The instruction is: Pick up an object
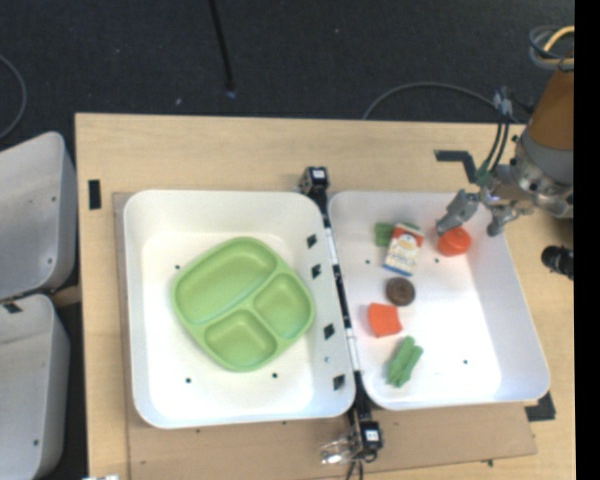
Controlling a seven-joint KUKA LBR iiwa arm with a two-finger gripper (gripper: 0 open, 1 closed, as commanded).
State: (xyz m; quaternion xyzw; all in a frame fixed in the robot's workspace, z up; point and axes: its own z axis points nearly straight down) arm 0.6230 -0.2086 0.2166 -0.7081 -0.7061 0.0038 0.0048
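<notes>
Desk: carries two white bins.
Left bin: green tray, three compartments.
Right bin: carton, orange block, green pod, brown disc, green piece beside the carton.
End effector: fingers spread, straddling a red object at the right bin's far edge; grip cannot be told.

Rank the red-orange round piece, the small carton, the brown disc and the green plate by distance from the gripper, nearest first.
From the gripper:
1. Red-orange round piece, just below the fingers.
2. Small carton, further left.
3. Brown disc, mid right bin.
4. Green plate, left bin.
</notes>
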